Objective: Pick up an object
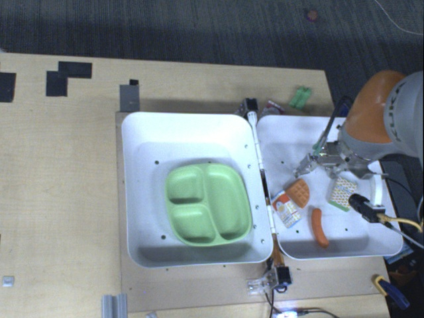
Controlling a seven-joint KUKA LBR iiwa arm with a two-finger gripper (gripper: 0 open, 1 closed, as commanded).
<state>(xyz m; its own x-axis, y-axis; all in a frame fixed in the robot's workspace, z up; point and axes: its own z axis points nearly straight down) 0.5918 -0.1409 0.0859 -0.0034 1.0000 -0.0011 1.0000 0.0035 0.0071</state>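
My gripper (309, 165) hangs over the middle of the right bin (291, 134), reaching in from the right under the orange-banded wrist. Just below and left of it lies an orange waffle-like piece (299, 192), touching a white and red packet (286, 211). An orange sausage (319, 227) lies near the bin's front wall. A green-dotted white piece (341, 194) sits to the right, partly under the wrist. Nothing shows between the gripper's tips.
The left bin (142, 177) holds a green divided plate (207, 203). A small green object (300, 98) lies on the bench behind the right bin. A grey block (130, 97) stands at the left bin's far corner.
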